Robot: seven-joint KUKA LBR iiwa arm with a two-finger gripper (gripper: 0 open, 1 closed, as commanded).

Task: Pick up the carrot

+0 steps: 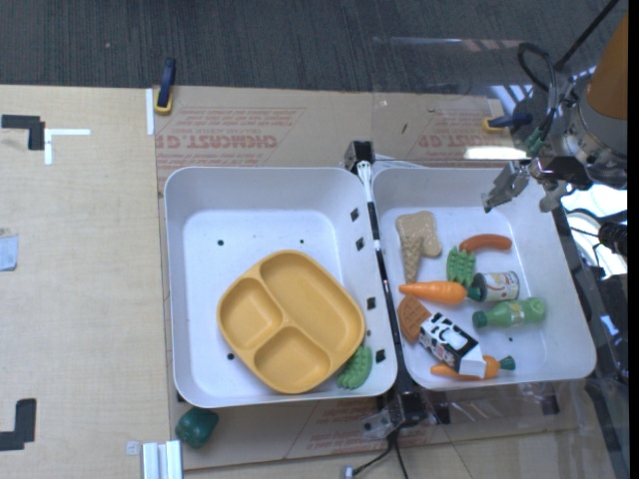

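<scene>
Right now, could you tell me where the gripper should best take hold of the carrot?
Probably across the thick middle of the carrot, coming straight down from above. It lies flat, tip pointing left, leafy end against the green toy and can, so close the gripper across its width.

Carrot (434, 290) in right bin (569, 297); tray (290, 319) in left bin (200, 267)

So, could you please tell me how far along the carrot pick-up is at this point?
Nothing looks done yet: the carrot lies in the right bin, among other toy foods. The hand hangs above that bin's far right corner, apart from the carrot, with nothing between its fingers. Reaching, gripping and lifting are all left.
</scene>
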